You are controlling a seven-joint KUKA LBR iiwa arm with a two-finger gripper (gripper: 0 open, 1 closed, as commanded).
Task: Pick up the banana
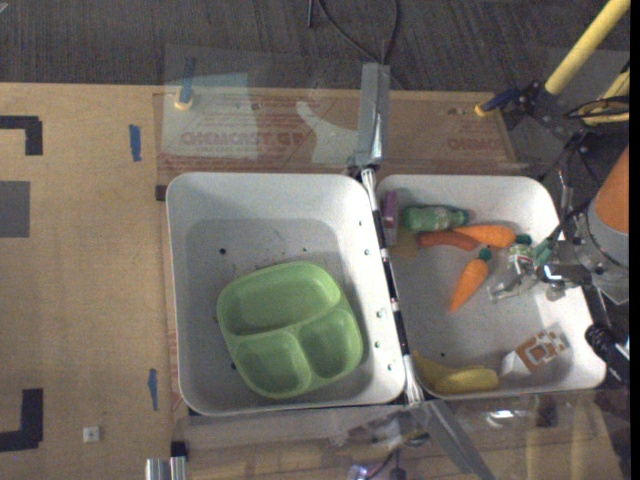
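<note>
We see the banana [458,376] lying at the right bin's [575,223] front edge; jaws [512,276] hover apart, their state unclear.

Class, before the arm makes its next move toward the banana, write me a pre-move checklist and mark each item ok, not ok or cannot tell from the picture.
1. Banana in view, lying at the right bin's near edge: ok.
2. Nothing lying on the banana: ok.
3. Gripper above the banana: not ok, it sits beside the carrot, farther up the bin.
4. Fingers open: cannot tell.
5. White card apart from the banana: ok.
</note>
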